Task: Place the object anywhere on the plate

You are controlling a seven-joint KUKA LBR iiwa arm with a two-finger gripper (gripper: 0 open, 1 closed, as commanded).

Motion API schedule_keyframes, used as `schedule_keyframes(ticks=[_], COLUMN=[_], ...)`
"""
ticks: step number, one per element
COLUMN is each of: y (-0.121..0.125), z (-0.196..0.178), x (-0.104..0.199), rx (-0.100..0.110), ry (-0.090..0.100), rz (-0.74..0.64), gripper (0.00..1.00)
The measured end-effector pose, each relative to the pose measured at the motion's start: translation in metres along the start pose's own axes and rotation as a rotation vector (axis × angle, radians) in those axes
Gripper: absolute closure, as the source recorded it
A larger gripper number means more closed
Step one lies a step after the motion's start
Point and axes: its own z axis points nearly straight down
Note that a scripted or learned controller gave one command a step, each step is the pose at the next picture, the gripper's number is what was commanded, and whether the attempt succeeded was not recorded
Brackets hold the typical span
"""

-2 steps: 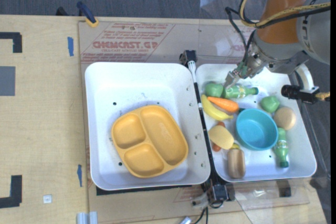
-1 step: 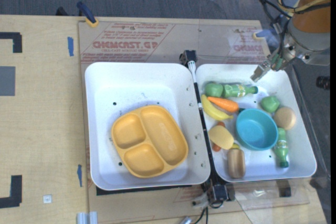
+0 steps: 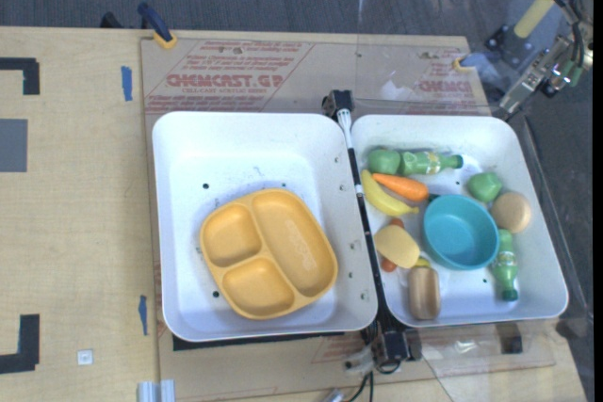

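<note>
Nearest the camera, left bin (image 3: 179, 202): yellow plate (image 3: 268, 252), three compartments, nothing on it. Right bin (image 3: 542, 202): hot dog (image 3: 423, 291), blue bowl (image 3: 460, 232), banana (image 3: 379, 195), carrot (image 3: 400, 186), green bottle (image 3: 415, 163), all unmoved. Far right, my gripper (image 3: 556, 71) is off the bins; cannot tell its opening. Nothing picked; whole task remains.

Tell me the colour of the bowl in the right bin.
Blue bowl, seen in the camera view.

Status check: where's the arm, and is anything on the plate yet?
Gripper parked top right, off the bins. Yellow plate in left bin, nothing on it. Toy food around blue bowl in right bin.
</note>
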Motion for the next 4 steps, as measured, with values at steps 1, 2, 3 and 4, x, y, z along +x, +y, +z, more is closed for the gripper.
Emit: schedule_keyframes(ticks=[1, 2, 3, 4], y=[-0.016, -0.024, -0.016, -0.025], z=[-0.126, -0.222, -0.109, -0.185], x=[-0.004, 0.005, -0.001, 0.006], rx=[-0.004, -0.004, 0.001, -0.004], ry=[-0.005, -0.005, 0.014, -0.003], rz=[-0.119, -0.497, -0.231, -0.592], gripper=[1.00, 1.00, 1.00, 1.00])
